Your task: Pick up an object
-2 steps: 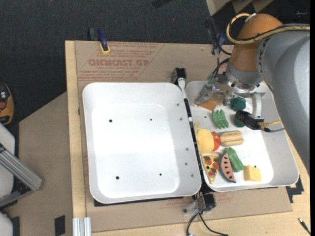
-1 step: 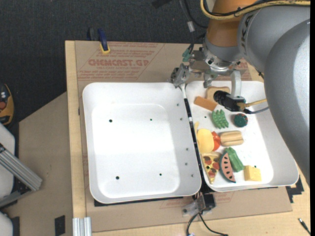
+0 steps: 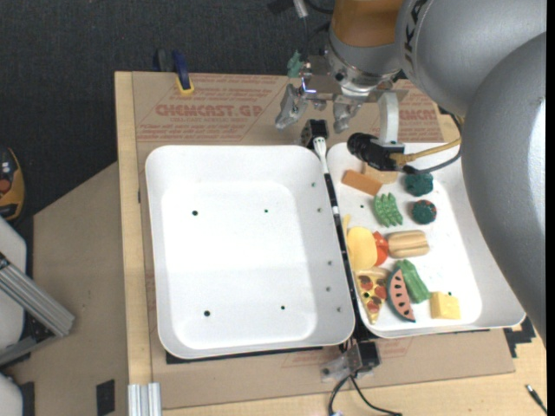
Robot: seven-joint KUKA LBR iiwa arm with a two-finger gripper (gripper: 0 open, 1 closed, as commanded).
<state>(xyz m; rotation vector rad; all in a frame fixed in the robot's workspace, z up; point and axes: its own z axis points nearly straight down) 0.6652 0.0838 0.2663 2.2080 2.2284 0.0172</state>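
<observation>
Grey arm link [image 3: 499, 128] is closest to the lens and takes up the right side of the frame; its orange band [image 3: 368, 11] is at top centre. Two-finger gripper [image 3: 315, 115] hangs at upper centre, over the far end of the seam between the bins and the printed brown cardboard sheet [image 3: 225, 107]. Fingers are spread wide with nothing between them.

All pickable items are in the shallow white right bin [image 3: 473, 258], right of centre, well apart from the gripper:
- tan wedge-shaped block [image 3: 362, 181] at the bin's upper left, nearest the gripper
- ridged green toy vegetable [image 3: 388, 208] just below it
- dark teal round piece [image 3: 419, 183] and dark green round piece [image 3: 423, 211] on the upper right
- yellow oval toy fruit [image 3: 360, 247] against the left wall, touching a red-orange piece [image 3: 381, 251]
- tan toy bread roll [image 3: 408, 243] beside those
- toy pizza slice [image 3: 371, 289], toy watermelon slice [image 3: 401, 303] and green toy cucumber [image 3: 414, 282] clustered at lower left of the bin
- yellow toy cheese block [image 3: 446, 305] just right of the cluster

Shallow white left bin [image 3: 160, 232] fills the frame's centre; four small dark dots on its floor. Blue-and-yellow clamp [image 3: 180, 72] is on the sheet's upper left edge.
</observation>
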